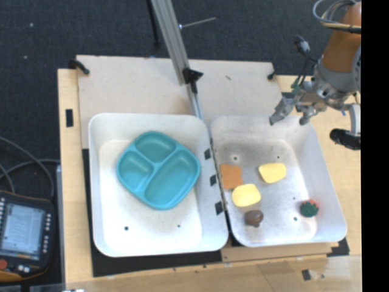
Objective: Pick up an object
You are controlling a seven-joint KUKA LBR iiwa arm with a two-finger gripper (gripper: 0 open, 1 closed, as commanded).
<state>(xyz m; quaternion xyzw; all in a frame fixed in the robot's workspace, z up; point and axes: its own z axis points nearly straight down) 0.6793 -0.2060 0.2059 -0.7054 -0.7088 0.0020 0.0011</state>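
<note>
Fingers [278, 115] spread wide, nothing between them; the gripper [291, 116] hangs over the right bin's [325, 163] far edge. Five small items lie toward its near edge

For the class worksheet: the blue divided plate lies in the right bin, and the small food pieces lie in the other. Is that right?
Not quite. The camera view shows the blue divided plate in the left bin; the small food pieces lie in the other, the right bin.

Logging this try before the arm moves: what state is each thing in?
End effector: open, holding nothing, above the right bin's far edge.
Blue plate: flat in the left bin.
Orange square, two yellow pieces, brown lump, green-red piece: loose in the right bin.
</note>
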